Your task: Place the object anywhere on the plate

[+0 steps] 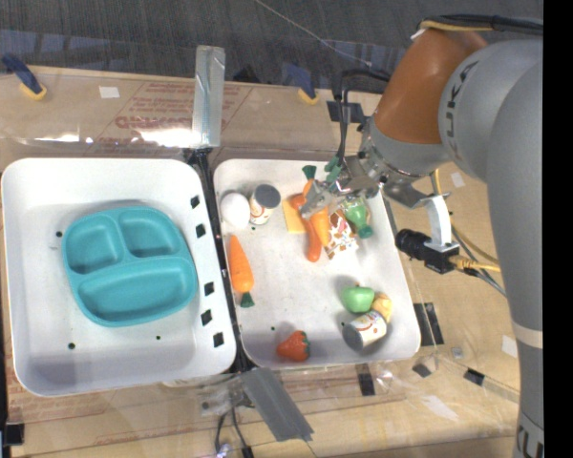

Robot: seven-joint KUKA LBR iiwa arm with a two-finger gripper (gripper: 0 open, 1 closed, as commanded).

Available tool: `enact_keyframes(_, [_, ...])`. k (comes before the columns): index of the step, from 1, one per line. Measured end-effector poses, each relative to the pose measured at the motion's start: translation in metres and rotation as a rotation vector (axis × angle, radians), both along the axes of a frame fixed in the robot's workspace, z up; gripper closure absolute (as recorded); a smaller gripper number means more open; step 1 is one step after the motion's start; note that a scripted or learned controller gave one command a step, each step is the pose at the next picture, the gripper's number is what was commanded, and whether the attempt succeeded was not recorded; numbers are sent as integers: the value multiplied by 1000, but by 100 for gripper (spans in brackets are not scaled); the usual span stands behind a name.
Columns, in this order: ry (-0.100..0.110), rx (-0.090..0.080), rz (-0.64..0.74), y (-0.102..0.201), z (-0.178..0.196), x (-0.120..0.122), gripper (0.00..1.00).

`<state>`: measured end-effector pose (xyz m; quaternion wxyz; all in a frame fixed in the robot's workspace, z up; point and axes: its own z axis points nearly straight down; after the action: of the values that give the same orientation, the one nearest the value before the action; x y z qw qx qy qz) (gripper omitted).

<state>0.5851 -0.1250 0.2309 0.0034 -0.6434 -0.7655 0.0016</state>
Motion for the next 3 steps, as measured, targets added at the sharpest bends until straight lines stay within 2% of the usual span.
enact_keyframes(1, [-3, -1, 139, 56, -14, -76, 100])
enact_keyframes(2, [-2, 1, 289, 129, -41, -69, 100])
enact_keyframes(3, [-2, 0, 287, 128, -40, -69, 0])
